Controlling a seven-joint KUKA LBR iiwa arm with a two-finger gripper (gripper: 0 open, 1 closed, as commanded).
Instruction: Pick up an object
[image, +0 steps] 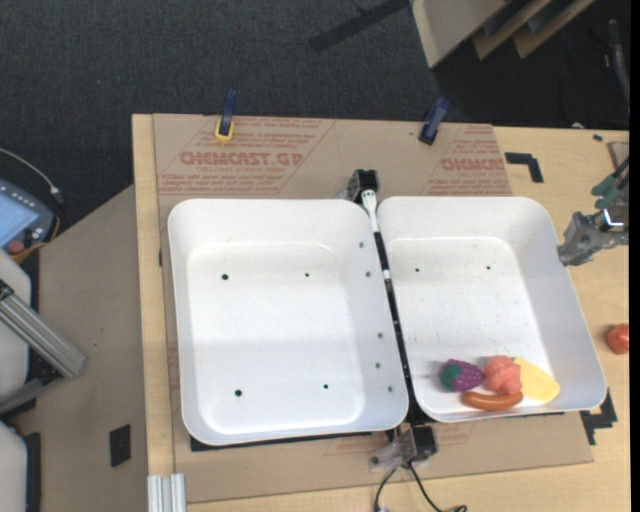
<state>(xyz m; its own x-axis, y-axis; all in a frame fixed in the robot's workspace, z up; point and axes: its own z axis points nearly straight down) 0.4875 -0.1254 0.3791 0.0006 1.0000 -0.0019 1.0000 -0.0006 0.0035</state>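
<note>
Four toy foods (495, 383) in right bin (480, 300); end effector (590, 235) state unclear.

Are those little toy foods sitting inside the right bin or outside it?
Inside: the toy foods lie clustered in the right bin's near corner, within its rim.

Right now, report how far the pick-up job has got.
Nothing looks done yet. The toys, a purple grape bunch, a red piece, a yellow piece and an orange sausage, all lie clustered in the near corner of the right bin. The gripper sits at that bin's far right rim, away from them, with nothing seen in it. Reaching, grasping and lifting all remain.
</note>
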